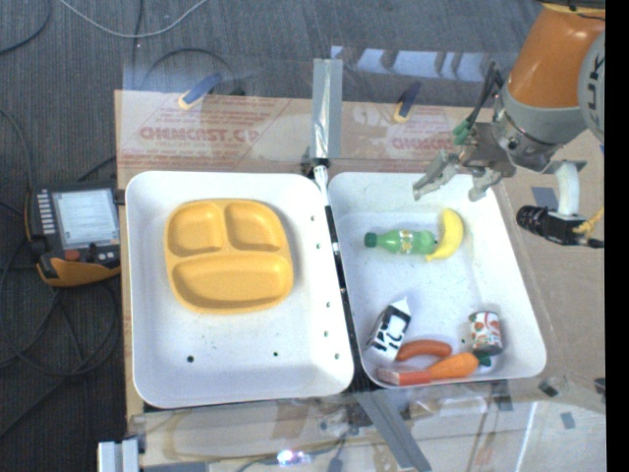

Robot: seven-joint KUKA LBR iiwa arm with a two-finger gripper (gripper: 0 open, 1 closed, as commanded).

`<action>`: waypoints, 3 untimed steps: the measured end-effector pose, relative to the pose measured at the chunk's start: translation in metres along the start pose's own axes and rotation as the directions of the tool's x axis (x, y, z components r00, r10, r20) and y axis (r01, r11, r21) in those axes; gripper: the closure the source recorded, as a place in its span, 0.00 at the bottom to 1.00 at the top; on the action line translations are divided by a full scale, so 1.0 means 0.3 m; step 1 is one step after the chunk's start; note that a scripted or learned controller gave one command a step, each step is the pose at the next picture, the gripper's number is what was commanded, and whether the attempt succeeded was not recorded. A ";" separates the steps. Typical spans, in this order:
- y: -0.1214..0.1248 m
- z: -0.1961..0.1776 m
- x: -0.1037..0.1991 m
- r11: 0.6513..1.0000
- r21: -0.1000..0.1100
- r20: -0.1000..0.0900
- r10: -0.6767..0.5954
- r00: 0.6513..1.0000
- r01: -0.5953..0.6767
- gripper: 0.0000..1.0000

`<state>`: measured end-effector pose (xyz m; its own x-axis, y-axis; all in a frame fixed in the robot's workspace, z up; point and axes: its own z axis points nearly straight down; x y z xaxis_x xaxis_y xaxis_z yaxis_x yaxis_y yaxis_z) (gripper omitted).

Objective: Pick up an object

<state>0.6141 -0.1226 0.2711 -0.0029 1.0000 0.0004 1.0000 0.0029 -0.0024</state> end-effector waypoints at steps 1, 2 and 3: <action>0.044 0.301 -0.148 0.994 0.000 0.002 -0.105 0.994 0.105 0.00; 0.114 0.537 -0.227 0.996 -0.028 0.016 -0.089 0.996 0.089 0.00; 0.194 0.594 -0.299 0.997 0.005 -0.015 -0.081 0.997 0.081 0.00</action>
<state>0.6722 -0.2121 0.0927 -0.0834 0.9964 0.0157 0.9965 0.0835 -0.0077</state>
